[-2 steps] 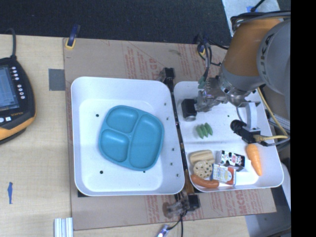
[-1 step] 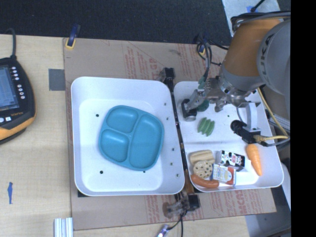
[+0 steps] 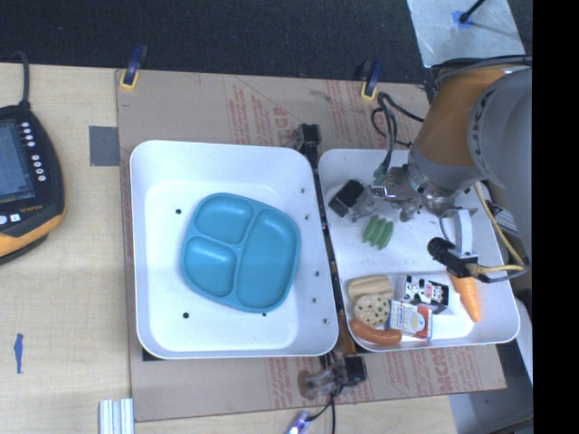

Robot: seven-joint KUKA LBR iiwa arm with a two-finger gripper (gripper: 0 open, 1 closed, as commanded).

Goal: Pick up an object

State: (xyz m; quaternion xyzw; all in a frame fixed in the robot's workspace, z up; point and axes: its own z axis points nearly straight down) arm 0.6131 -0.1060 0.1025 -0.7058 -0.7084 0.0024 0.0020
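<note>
Two-finger gripper [image 3: 373, 208] hangs low in right white bin [image 3: 339, 165], claw state unreadable, over ridged green plastic toy [image 3: 379, 232], probably its target.

Gripper [image 3: 395, 197] fingers hidden under wrist hardware; state unreadable. Right bin [image 3: 496, 333] far corner at 1 o'clock covered by arm [image 3: 470, 125]. Handheld controller [image 3: 25, 179] cut off at 9 o'clock. Small packet [image 3: 425, 292] print too small to read.

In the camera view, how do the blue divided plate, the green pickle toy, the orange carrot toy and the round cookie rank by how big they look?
1. Blue divided plate, by far the largest.
2. Orange carrot toy.
3. The green pickle toy and the round cookie look about alike, so I won't rank them.
</note>
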